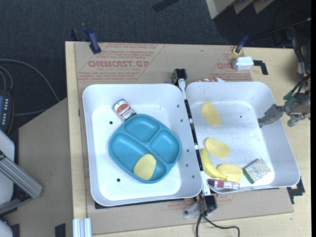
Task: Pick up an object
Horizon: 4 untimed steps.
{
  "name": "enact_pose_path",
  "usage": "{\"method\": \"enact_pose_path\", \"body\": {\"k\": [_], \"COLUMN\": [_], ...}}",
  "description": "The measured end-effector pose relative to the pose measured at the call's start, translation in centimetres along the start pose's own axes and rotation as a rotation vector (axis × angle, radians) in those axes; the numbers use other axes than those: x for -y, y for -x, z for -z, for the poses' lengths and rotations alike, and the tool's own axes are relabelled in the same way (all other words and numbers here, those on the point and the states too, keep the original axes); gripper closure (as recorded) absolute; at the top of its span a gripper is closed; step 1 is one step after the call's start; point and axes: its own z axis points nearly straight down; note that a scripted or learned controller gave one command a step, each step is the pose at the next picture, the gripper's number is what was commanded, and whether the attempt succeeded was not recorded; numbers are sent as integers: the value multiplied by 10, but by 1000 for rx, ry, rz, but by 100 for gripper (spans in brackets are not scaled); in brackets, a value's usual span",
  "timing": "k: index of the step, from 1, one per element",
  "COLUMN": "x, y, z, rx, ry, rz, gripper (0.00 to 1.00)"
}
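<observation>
Bins: white left bin [94,132], white right bin [276,132]
Tray: blue divided tray [148,132]
Chips: yellow chip on tray [145,166], three more yellow (pale) pieces [212,113]
Banana: yellow banana [209,165]
Box: small patterned box [257,170], speckled green-white
Can: red-and-white can [123,109]
Table: tan table [148,63], red lettering

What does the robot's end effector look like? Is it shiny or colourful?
Not colourful. The end effector is dull grey metal, with a tapering finger reaching over the rim of the right bin. Behind it sits a chunky grey block with dark cables looping above it.
</observation>
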Motion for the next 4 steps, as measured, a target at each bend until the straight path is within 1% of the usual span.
{"method": "enact_pose_path", "body": {"k": [1, 2, 3, 4], "x": [-34, -32, -11, -10], "y": [-62, -90, -79, -82], "z": [-126, -182, -182, -182], "rx": [-2, -2, -2, -2], "ry": [-4, -2, -3, -3], "rz": [1, 0, -1, -1], "gripper": [0, 0, 0, 0]}}
